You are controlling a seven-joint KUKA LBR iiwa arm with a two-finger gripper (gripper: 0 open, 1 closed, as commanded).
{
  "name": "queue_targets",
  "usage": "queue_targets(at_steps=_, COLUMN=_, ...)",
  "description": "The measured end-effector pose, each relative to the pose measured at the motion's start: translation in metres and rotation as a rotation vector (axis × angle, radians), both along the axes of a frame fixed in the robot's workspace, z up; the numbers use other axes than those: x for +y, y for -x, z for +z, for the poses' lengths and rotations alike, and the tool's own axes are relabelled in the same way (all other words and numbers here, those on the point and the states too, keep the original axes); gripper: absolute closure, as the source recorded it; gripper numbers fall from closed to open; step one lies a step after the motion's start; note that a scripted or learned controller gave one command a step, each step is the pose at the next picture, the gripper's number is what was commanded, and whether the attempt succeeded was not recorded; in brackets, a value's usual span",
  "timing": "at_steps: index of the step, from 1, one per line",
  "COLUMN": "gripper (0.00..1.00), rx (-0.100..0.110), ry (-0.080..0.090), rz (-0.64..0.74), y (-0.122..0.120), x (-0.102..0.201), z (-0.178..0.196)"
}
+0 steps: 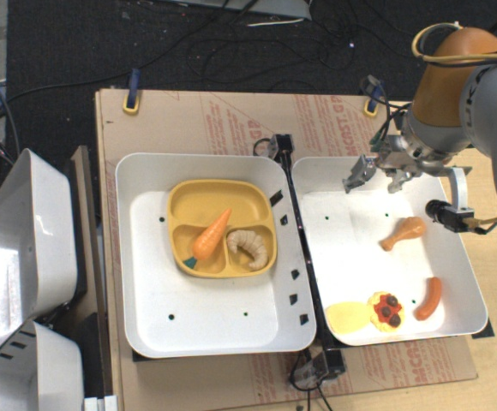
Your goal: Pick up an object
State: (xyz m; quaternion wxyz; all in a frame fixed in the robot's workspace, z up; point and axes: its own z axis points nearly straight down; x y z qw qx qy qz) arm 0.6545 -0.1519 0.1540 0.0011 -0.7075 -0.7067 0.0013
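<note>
Overhead, the camera view looks down on two shallow white bins set side by side on a brown board. The left bin [146, 298] carries a yellow divided plate [221, 227]; a toy carrot [212, 234] lies tilted across the plate's divider, and a pale curled shrimp [248, 248] sits just beside it in the right near compartment. The right bin [334, 229] holds four loose toys: a drumstick [402, 233] near the middle, a sausage [428, 298] towards the near right corner, and, along the near wall, a flat yellow piece [348, 318] touching a small tart [386, 310] topped with dark red berries (or so it seems; the detail is small). The arm comes in from the right, its orange band [454, 80] at the far right, and the gripper [379, 175] hangs over the far part of the right bin, with its two fingers spread apart and nothing between them. It is well apart from the drumstick, which lies nearer and slightly right of it, flat on the bin floor.
</note>
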Motion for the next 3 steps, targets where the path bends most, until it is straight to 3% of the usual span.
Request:
queue_targets(at_steps=1, gripper=0.0, rx=0.001, ry=-0.001, rz=0.004, y=0.0, x=0.004, z=-0.064)
queue_targets(at_steps=2, gripper=1.0, rx=-0.006, ry=0.0, rz=0.004, y=-0.002, x=0.004, z=-0.049)
queue_targets(at_steps=3, gripper=1.0, rx=-0.011, ry=0.001, rz=0.004, y=-0.002, x=0.005, z=0.015)
